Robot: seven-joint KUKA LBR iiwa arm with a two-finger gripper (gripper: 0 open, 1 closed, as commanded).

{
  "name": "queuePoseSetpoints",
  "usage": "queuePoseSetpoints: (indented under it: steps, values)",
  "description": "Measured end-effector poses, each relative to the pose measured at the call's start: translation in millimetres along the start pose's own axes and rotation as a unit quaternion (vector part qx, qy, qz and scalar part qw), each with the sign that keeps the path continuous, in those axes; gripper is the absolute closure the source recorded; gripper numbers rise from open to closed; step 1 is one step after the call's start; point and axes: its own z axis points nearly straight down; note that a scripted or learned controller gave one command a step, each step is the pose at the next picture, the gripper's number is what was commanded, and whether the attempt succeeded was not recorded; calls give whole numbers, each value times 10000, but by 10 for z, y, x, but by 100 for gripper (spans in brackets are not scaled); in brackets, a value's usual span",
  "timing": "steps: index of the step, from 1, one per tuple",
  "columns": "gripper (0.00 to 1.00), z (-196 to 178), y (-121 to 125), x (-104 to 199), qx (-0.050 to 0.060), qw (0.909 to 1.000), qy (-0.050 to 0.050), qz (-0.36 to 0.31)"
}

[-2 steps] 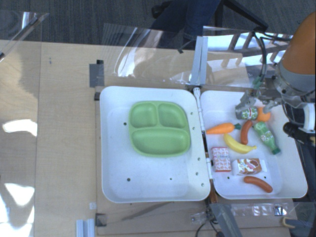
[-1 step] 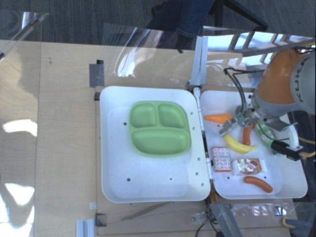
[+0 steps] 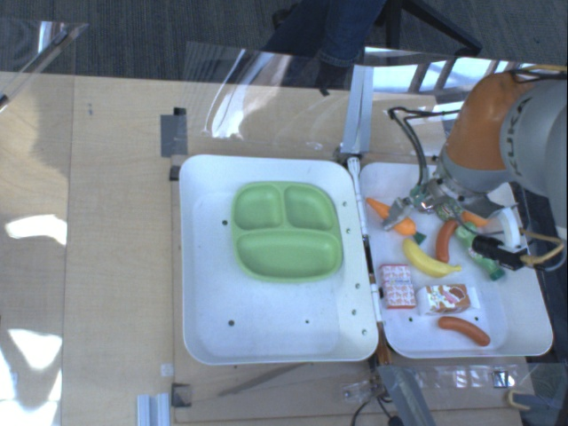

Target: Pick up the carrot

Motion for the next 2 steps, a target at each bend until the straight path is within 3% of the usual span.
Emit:
queuePoseSetpoints:
  steps: [1, 2]
  values:
    - [100, -141, 36, -8, -51, 10000, -25, -12]
    - [100, -1545, 405, 773, -15, 9996, -2, 272]
